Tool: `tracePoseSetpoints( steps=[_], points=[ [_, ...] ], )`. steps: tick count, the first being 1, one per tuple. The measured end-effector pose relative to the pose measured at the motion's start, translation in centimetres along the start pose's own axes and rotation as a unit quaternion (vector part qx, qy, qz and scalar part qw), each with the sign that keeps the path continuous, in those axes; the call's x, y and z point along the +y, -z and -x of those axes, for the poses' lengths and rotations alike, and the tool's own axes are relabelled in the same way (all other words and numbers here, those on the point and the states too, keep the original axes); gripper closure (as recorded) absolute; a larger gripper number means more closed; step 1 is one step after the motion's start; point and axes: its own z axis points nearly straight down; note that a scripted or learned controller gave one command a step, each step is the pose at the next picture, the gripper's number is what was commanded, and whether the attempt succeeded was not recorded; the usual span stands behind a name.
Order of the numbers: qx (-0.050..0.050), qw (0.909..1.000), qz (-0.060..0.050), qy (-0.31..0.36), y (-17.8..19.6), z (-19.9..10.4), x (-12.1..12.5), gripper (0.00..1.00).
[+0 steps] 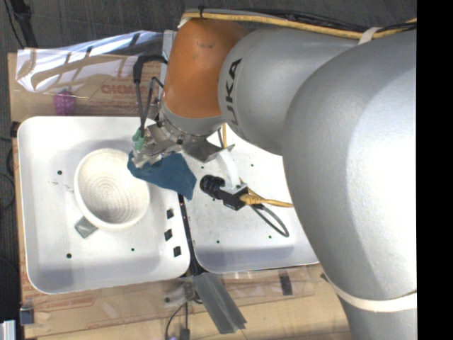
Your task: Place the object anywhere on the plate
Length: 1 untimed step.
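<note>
Over the right half of the left bin, the single gripper hangs low, just off the right rim of the one white plate. One blue, cloth-like object sits directly against the gripper's tip and spreads away from it toward the divide between the two bins. It lies beside the plate, and I cannot tell whether its edge touches the rim. The slant of the view hides how wide the gripper stands and whether it truly has hold of the blue object. One small grey piece pokes out from the plate's lower left edge. The right bin is largely covered by the grey arm and its orange band. Beyond the left bin, one small purple thing rests on the cardboard.
</note>
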Motion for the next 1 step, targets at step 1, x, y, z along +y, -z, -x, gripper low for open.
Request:
tracePoseSetpoints(
  steps=[1],
  points=[
    [0.0,0.9964,-0.001,-0.085,-10.78,-4.46,3.61,1.0]
  ],
)
